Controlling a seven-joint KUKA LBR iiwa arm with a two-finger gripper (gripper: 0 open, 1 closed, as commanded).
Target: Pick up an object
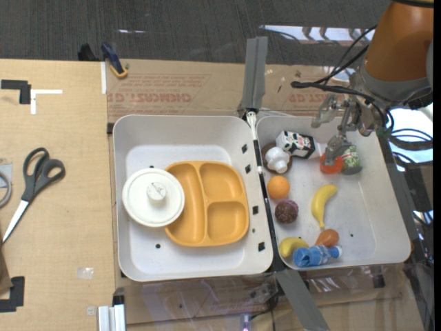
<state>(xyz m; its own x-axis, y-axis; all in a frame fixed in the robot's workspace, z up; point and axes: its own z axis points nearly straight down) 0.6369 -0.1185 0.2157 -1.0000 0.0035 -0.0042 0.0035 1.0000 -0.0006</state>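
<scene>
The right bin (386,205) holds several small things. Among them are a black-and-white toy (296,142), a white lump (277,158), an orange (278,187), a dark red fruit (286,212) and a banana (322,202). At the front lie a yellow fruit (292,246), a blue bottle (314,255) and a small orange piece (329,237). A red and green item (343,160) lies at the bin's back right. My gripper (337,145) hangs right over it, its tip at or touching the red part. The grip itself is hidden.
The left bin (131,254) carries a yellow divided plate (210,202) with a round white lid (153,196) at its left. Scissors (34,178) lie on the bench at the far left. Cardboard (172,88) lies behind the bins. The arm's orange band (403,36) is at the top right.
</scene>
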